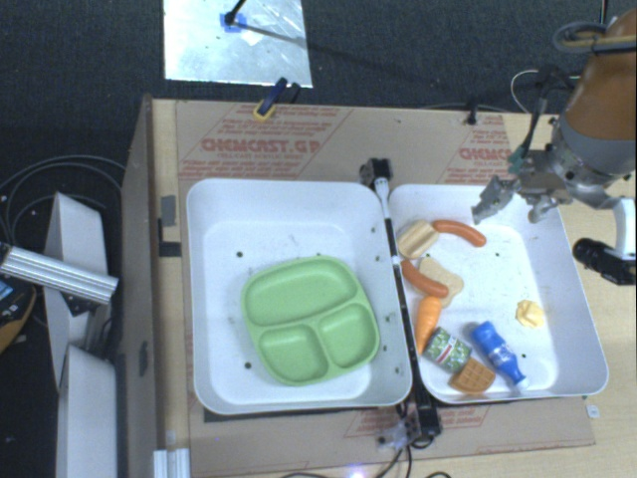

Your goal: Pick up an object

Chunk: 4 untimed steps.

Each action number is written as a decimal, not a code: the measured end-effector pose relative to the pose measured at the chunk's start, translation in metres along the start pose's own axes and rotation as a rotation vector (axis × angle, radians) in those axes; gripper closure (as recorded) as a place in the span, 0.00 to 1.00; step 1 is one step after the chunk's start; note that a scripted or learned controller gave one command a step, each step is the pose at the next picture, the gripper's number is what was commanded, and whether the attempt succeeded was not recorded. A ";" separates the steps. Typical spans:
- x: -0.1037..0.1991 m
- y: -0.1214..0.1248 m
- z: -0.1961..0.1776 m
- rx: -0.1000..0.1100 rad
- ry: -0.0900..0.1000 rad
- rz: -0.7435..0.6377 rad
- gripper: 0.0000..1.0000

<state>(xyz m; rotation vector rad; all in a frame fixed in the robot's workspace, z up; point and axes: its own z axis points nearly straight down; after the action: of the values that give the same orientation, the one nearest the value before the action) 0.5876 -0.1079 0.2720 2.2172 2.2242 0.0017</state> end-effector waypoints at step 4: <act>0.021 -0.086 0.188 0.001 0.000 0.002 0.00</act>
<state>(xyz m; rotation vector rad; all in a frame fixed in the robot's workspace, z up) 0.5022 -0.0875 0.0840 2.2207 2.2224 0.0006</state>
